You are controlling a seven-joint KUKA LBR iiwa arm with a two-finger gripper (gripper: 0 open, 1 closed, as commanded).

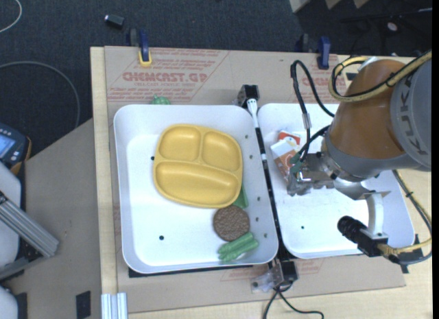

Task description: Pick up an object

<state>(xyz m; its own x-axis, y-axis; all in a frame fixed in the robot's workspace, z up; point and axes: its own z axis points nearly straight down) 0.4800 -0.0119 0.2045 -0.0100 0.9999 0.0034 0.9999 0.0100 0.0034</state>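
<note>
My gripper hangs low in the right bin, near its left wall. Just above it lies a small white and orange packet, close to the gripper's tip; the arm hides whether they touch. In the left bin sits a yellow divided plate. A brown round patty and a green toy vegetable lie below the plate, near the bin's front right corner.
The two bins stand side by side on a brown board, with a black divider strip between them. A small green thing lies just behind the left bin. The arm's bulky body covers the right bin's back right part.
</note>
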